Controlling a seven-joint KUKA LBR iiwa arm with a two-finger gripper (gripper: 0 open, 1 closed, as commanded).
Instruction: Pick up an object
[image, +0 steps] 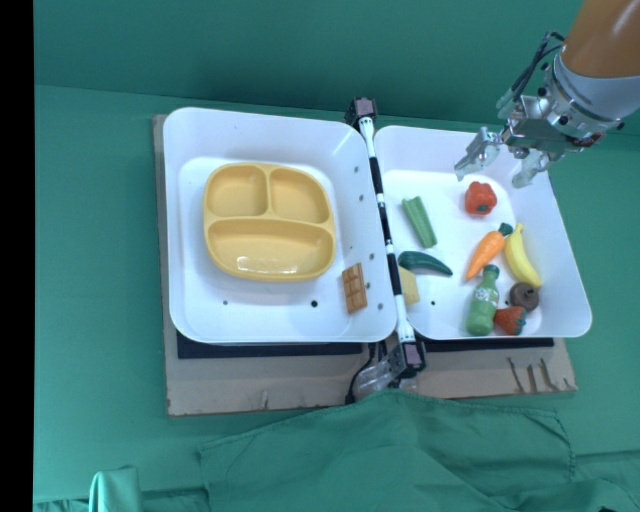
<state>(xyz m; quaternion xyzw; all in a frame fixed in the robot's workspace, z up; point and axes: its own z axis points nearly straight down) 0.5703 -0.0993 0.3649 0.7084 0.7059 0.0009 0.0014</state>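
Camera view: claw (505, 160), open and empty just beside the red pepper (480, 198), risks closing off-centre and nudging that rounded pepper aside.

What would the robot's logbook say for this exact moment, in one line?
stage: approach | gripper: open, above right bin's far edge | nearest: red pepper | held: nothing | left bin: yellow tray

No readable text, brand, number or sign anywhere. Pale label on the green bottle (482, 301), lower right of the frame, too small and blurred to make out.
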